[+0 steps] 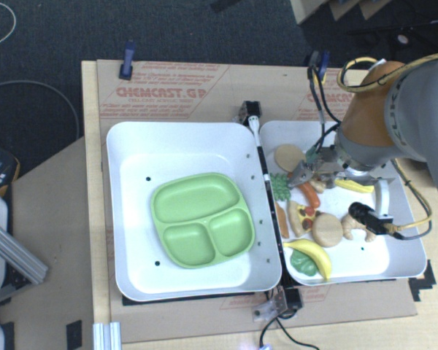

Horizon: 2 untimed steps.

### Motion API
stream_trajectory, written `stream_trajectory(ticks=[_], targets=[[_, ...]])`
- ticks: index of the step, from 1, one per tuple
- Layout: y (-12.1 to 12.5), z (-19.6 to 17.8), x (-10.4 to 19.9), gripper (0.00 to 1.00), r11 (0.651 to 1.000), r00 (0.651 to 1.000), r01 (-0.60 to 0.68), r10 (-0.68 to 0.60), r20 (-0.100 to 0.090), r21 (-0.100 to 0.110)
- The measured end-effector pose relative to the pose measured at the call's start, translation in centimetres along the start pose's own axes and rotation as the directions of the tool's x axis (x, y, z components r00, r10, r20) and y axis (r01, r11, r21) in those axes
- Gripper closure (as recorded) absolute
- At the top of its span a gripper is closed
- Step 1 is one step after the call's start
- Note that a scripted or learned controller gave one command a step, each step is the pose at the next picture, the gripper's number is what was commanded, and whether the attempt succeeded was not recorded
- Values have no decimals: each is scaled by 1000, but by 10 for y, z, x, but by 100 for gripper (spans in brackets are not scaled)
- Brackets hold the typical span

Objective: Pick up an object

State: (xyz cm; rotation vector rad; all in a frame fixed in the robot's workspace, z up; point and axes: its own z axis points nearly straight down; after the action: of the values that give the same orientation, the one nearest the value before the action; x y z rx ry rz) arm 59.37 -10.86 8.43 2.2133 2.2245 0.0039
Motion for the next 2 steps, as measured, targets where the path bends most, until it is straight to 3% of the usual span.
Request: stream_trajectory(ticks=[1,2], targets=[[-2,-11,-2,100,1000,1000,-4,4,0,1],[15,-105,70,100,1000,1000,1,-1,-1,-3]])
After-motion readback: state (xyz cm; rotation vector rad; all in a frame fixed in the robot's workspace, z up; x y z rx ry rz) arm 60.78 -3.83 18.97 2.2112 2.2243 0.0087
